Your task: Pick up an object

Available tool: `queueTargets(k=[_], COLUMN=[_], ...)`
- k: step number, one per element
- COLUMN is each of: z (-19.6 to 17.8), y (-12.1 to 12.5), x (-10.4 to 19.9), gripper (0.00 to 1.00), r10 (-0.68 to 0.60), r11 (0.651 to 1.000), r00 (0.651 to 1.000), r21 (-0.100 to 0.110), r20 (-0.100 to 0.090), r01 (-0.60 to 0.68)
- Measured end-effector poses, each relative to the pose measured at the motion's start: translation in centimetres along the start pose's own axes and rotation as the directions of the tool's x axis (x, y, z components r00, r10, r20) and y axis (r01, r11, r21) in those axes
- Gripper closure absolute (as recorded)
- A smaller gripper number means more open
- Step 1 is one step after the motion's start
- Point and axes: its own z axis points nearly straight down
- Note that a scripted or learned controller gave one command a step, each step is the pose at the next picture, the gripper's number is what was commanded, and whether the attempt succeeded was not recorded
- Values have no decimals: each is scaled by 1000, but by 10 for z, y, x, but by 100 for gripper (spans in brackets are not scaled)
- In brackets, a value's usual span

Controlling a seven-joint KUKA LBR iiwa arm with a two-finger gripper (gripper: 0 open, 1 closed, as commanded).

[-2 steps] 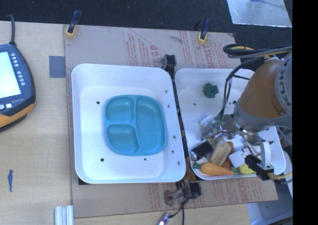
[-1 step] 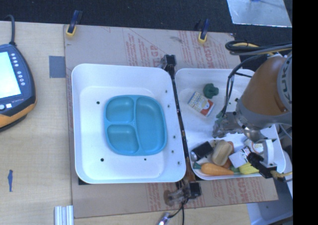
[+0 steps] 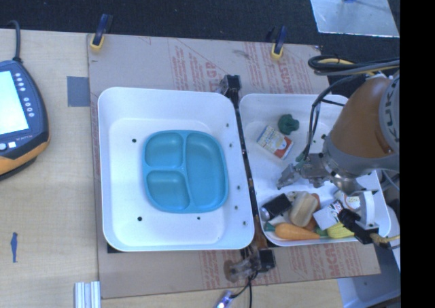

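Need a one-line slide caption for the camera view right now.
KUKA arm over the right bin of cluttered toys, gripper near a carrot; blue divided plate in the left bin.

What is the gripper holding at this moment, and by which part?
It cannot be told: the gripper is low over the right bin, with nothing visibly between its fingers.

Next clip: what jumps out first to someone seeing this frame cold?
The blue divided plate lies alone in the middle of the left bin. On the right, the arm hangs over the right bin, whose near end is crowded with small things, among them a carrot, with a green toy further back. A handheld screen lies at the bench's left edge.
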Motion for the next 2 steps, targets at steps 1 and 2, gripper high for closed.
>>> queueTargets(k=[1,2], z=[11,11], y=[76,117], x=[10,20], gripper=[0,0], r10=[8,8], r11=[1000,1000], r00=[1000,1000], r21=[2,1], r20=[-3,-4], r01=[-8,-8])
